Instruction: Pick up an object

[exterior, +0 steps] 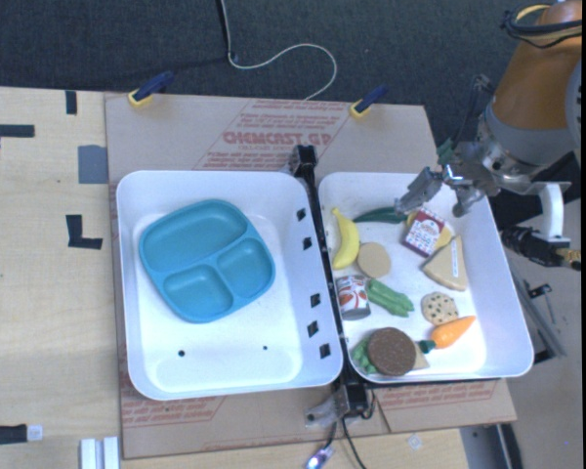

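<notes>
From my remote seat I see the arm (532,76) coming in at the upper right of the frame, its jaws (438,190) spread wide with nothing between them, poised over the upper edge of the right bin (503,291). One finger (415,193) sits left of the small red-and-white carton (423,233), the other (466,199) above and to its right, so the carton lies just below the open gap (whether a tip touches it, I cannot tell). The rest of the toy food fills that bin: a banana (345,238) along the left wall, a green pod (381,214) beside it under the left finger, a tan round cracker (374,259), a cheese wedge (447,264) right of the carton, a small can (353,297), a green pepper (391,297), a cookie (438,307), a carrot (452,331) and a burger (391,352) near the lower edge. The left bin (225,364) holds a blue divided plate (207,259) in its upper half. Both bins rest on a cardboard sheet (273,135) on the table (39,291).
</notes>
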You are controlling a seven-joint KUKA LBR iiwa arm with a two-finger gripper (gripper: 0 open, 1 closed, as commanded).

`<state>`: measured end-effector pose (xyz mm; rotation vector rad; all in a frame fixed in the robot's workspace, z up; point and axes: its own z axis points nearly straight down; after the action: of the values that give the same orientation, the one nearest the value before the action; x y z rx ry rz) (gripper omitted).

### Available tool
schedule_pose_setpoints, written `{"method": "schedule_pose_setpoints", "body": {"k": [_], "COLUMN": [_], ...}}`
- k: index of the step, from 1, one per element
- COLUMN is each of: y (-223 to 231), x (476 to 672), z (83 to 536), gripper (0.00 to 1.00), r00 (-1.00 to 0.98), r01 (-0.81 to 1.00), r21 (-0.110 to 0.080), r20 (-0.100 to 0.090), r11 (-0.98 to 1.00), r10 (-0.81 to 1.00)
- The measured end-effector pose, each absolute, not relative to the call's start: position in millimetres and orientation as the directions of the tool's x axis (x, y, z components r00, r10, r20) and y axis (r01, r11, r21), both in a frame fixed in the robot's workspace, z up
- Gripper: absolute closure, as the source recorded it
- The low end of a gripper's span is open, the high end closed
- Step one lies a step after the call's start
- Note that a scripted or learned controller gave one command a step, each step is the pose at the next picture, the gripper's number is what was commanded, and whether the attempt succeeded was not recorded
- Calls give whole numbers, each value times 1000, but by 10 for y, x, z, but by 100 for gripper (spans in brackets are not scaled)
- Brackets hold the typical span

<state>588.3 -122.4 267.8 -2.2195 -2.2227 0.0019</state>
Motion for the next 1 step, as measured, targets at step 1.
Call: {"method": "schedule_pose_setpoints", "body": {"k": [1], "y": [-677], "x": [5925], "z": [3690], "gripper": [0], "r00": [-8], "r01": [1000], "r21": [11], "r20": [1], "r11": [8], "r10": [1000]}}
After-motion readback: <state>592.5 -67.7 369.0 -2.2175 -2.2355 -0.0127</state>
